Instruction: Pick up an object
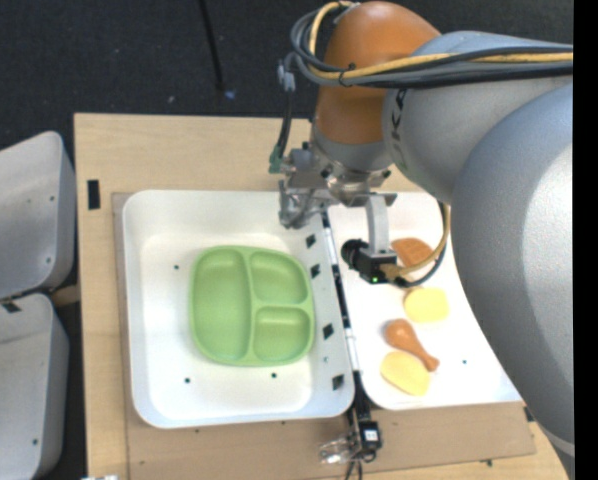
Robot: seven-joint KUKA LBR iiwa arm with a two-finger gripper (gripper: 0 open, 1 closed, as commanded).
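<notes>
Grey arm (499, 168) nearest; green plate (251, 305) bears no writing.

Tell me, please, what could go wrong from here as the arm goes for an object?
1. The gripper sits over the wall between the bins, so descending might strike it.
2. The drumstick touches a yellow piece; a grasp could nudge both.
3. The arm hides much of the right bin.

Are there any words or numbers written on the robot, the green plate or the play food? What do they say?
None: no word, number or label can be read.
The green plate is plain.
The play food, like the drumstick, is plain.
The gripper and the small black marks on the bin divider are too blurred to show writing.
</notes>
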